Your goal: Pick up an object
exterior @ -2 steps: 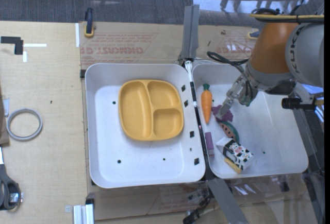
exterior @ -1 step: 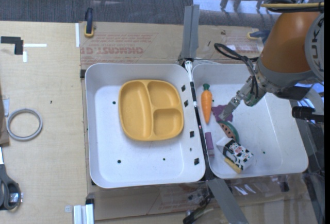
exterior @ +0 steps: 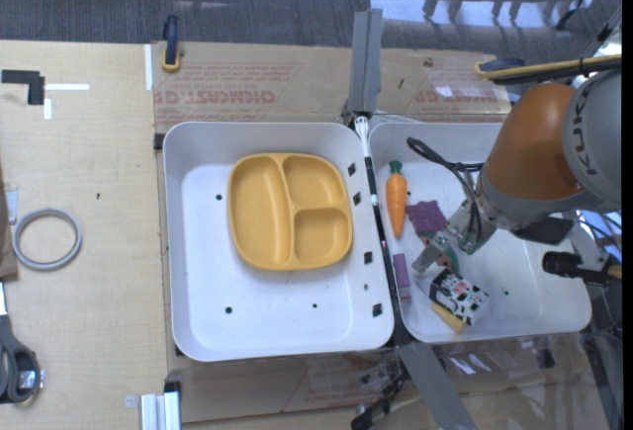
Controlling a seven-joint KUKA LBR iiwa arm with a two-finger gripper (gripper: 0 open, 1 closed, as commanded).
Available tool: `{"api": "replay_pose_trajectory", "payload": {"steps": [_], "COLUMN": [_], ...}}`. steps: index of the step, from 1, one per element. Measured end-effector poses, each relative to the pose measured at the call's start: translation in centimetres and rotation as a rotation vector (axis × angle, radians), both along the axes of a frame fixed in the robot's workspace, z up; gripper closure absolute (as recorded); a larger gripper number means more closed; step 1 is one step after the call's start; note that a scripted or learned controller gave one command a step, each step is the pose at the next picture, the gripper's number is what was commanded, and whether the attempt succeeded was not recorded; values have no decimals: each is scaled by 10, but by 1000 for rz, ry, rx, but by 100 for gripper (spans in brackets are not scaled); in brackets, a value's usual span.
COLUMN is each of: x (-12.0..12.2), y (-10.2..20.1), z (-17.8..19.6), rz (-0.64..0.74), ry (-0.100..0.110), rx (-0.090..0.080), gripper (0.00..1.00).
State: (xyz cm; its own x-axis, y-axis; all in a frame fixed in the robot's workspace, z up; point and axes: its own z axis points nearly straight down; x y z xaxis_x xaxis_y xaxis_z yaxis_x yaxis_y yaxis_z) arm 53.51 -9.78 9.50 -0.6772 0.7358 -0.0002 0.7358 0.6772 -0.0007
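Crowding pincer: carrot, bin wall

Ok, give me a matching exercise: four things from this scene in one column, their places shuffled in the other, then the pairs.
Things:
1. yellow divided plate
2. toy carrot
3. roll of tape
4. black-and-white patterned item

Places:
A. on the bench left of both bins
B. left bin
C. right bin, near its front edge
D. right bin, beside the divider

Pairs: 1-B, 2-D, 3-A, 4-C
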Motion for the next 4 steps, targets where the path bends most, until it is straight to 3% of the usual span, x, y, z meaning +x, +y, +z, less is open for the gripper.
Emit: {"api": "replay_pose_trajectory", "payload": {"steps": [1,2,3,4], "x": [-58,10,10,-21], "y": [-24,-21,-21,-1], "z": [3,33,33,43], "rz": [-20,-286,-286,-553], "ry": [0,-1,0,2], "rx": [0,-1,-1,-1], "gripper": [0,0,0,0]}}
